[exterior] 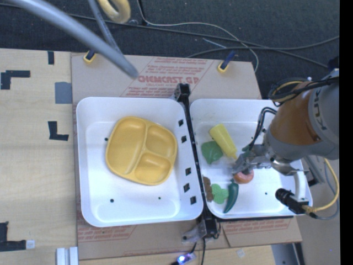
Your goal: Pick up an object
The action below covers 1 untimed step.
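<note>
- The arm, grey with an orange band, comes in from the right of the frame and bends down over the right bin.
- Its tool sits low in the right-centre of the frame, inside the right bin, directly over a small red-orange object.
- The tool's tips are right at the top of that red-orange object; whether they are spread, pressed together or pinching it I cannot tell.
- The red-orange object lies on the bin floor, lower middle of the right bin, just right of a dark green pepper.
- The pepper lies tilted, its upper end near the red-orange object, its lower end toward the bin's bottom edge.
- Just left of the pepper is a light green piece, with a small brown thing beside it against the bin's left wall.
- Higher up, a yellow cylinder-like object lies on a slant, touching a green leafy-looking piece at its lower left.
- The left bin holds a yellow divided plate, lying flat near its centre.
- Both bins rest on a cardboard sheet on the table.
- A black clip stands where the two bins meet at the top.
</note>
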{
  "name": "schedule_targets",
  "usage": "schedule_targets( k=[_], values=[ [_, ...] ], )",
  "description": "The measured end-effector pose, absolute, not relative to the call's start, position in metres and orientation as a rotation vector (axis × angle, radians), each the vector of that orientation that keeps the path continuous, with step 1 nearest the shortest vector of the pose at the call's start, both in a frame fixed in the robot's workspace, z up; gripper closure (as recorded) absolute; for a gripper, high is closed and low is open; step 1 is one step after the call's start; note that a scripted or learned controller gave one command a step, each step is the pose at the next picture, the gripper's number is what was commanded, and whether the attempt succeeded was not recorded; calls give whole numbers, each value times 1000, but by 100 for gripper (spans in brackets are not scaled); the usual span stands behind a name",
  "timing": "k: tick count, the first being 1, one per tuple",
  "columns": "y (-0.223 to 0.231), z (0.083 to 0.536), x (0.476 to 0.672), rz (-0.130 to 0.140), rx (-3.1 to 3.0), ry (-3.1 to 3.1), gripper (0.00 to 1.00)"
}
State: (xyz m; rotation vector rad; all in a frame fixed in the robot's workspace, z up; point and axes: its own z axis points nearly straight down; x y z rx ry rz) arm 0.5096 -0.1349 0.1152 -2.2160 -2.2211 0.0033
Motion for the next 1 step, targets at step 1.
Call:
schedule_targets(
  k=[1],
  values=[
    [-137, 178, 509, -3, -2222, -2225, 100]
  ],
)
